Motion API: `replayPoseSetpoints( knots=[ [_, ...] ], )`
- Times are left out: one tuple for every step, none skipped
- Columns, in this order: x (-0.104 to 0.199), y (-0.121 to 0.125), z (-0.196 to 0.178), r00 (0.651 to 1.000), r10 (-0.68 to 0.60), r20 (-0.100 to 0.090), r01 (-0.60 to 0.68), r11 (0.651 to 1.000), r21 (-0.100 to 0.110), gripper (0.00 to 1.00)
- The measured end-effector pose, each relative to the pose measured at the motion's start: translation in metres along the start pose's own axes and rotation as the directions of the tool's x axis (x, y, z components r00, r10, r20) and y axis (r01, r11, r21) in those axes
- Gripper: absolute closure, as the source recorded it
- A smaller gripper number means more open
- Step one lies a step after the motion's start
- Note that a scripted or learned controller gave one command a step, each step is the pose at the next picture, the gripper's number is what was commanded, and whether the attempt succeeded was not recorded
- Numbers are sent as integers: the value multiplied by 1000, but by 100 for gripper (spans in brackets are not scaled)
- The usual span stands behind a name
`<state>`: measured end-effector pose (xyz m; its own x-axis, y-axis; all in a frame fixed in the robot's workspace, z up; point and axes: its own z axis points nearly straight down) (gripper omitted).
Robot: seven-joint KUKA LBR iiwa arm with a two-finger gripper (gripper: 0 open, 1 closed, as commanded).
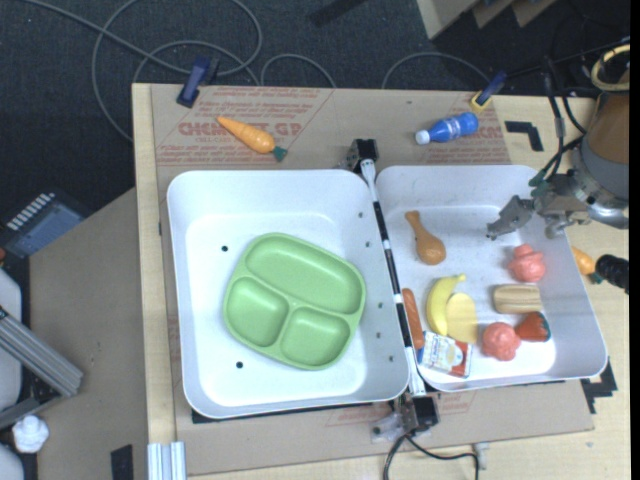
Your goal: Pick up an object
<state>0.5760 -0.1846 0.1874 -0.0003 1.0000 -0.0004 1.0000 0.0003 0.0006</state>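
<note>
The nearest candidate for the pick is the pink peach [527, 264], which lies in the right bin [470, 183] near its right wall. Just below it are the tan bread roll [516, 297], a red strawberry [534, 328] and a second pink fruit [500, 340]. More to the left lie the banana [449, 305], a small carton [444, 353], a red sausage [411, 316] along the left wall, and the brown chicken leg [425, 238] alone in the upper part.

The gripper [520, 218] hovers above the upper right area of this bin, a little above and left of the peach. Its fingers are spread apart and nothing is between them.

To do this step well, I think the arm should choose a thing with free space around it. The peach is apart from the roll, so the fingers can go down on both sides of it. The chicken leg is also a good choice. The crowded group at the bottom is risky, because a finger may land on a neighbour.

The left bin [190, 208] holds a green divided plate [292, 300].
</note>
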Motion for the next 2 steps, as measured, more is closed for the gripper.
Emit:
replayPoseSetpoints(
  knots=[
    [57, -44, 66, 1000, -1, -1, 1, 1000, 2, 0],
    [85, -64, 103, 1000, 0, -1, 0, 1000, 3, 0]
  ],
)
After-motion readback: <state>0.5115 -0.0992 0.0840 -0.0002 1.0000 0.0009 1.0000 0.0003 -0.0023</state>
